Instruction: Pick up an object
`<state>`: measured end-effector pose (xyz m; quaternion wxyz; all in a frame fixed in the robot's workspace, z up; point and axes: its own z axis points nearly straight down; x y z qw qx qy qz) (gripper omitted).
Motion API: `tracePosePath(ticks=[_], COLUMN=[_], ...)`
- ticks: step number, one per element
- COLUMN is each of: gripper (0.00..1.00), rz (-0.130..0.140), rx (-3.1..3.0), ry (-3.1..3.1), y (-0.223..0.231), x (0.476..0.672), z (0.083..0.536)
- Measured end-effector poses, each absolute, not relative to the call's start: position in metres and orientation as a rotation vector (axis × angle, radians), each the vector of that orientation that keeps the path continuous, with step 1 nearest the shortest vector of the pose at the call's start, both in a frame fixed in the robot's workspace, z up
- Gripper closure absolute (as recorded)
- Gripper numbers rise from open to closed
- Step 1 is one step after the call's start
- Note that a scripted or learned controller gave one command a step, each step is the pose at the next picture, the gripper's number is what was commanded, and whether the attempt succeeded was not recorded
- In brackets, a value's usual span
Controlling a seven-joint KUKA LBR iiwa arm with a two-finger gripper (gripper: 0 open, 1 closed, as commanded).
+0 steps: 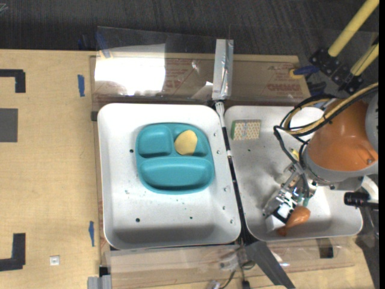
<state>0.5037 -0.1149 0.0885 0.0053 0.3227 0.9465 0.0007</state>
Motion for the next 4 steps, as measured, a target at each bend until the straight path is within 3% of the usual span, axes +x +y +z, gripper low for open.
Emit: tracePosePath(ticks=[1, 2, 3, 4], gripper=[0.00, 0.00, 0.00, 0.00], rz=[0.001, 0.001, 0.004, 0.003], rx=[0.548, 0.437, 0.429, 0.794], ry=[3.080, 3.100, 3.102, 3.029], y=[-0.100, -0.096, -0.104, -0.127], x=[0.483, 0.495, 0.483, 0.569], z=[0.089, 0.192, 0.120, 0.088])
